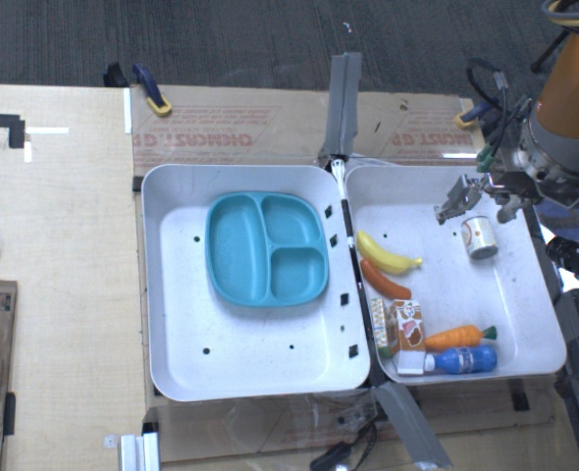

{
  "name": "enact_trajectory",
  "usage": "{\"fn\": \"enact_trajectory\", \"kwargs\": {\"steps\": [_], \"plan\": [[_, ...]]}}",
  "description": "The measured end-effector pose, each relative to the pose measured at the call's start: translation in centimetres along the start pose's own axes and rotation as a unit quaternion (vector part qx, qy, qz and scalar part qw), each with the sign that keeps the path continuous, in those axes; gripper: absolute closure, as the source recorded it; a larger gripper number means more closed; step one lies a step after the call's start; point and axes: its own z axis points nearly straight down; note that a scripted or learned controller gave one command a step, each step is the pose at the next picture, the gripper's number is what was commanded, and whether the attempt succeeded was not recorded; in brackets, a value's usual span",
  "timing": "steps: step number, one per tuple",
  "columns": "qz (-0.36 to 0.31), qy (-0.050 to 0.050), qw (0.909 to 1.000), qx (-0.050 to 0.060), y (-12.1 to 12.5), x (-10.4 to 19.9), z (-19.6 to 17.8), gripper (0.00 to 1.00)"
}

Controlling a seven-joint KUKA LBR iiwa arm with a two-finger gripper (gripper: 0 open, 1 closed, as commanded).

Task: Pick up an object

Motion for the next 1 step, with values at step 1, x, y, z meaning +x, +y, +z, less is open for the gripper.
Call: {"fn": "enact_trajectory", "kwargs": {"steps": [1], "plan": [[-0.094,0.0,0.9956,0.0,3.74,-1.93,11.52,0.0]]}}
